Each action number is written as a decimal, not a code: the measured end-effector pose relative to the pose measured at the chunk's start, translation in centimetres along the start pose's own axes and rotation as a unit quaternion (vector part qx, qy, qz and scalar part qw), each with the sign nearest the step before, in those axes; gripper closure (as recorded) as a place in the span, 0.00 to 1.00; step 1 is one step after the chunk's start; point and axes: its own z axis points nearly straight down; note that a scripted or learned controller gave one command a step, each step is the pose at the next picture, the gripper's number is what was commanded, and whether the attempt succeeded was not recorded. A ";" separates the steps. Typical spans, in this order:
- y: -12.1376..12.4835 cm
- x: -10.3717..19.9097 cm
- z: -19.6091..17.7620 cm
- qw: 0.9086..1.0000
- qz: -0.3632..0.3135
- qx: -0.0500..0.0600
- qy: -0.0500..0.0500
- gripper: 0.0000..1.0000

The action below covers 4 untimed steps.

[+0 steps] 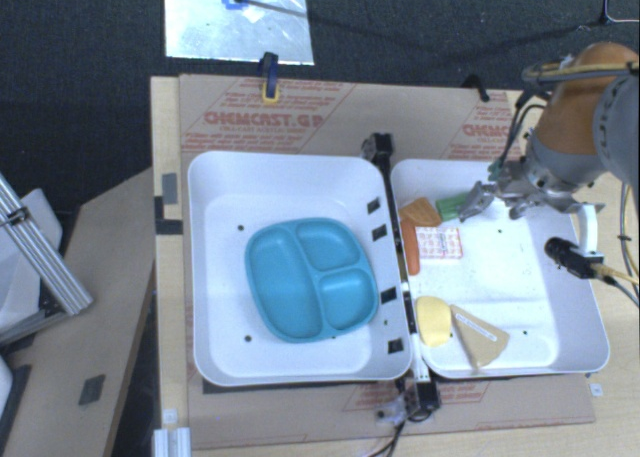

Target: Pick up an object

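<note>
The right bin (560, 345) holds several small objects. A green piece (449, 207) and an orange piece (420, 212) lie at its far left corner. An orange stick (411, 249) lies along the left wall, beside a pink-and-white checkered block (438, 243). A yellow lump (433, 320) and a tan wedge (481, 337) sit near the front. My gripper (478, 201) hangs low over the bin's far side, its tip right next to the green piece. From this angle I cannot see whether it touches the piece.
The left bin (215, 245) bears a blue divided plate (305, 278). Black clips line the divider between the bins (385, 245). The grey and orange arm (580, 120) covers the right bin's far right corner, and a black part (566, 257) sticks out below it.
</note>
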 end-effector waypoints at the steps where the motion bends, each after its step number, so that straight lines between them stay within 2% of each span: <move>1: 0.2 0.0 -1.4 1.000 0.000 -0.003 -0.001 1.00; 2: 0.7 -0.2 -7.8 1.000 -0.001 -0.004 -0.001 1.00; 3: 0.8 -0.2 -7.4 1.000 -0.002 -0.002 -0.001 1.00; 4: 0.6 5.0 -8.9 1.000 -0.004 -0.002 0.001 1.00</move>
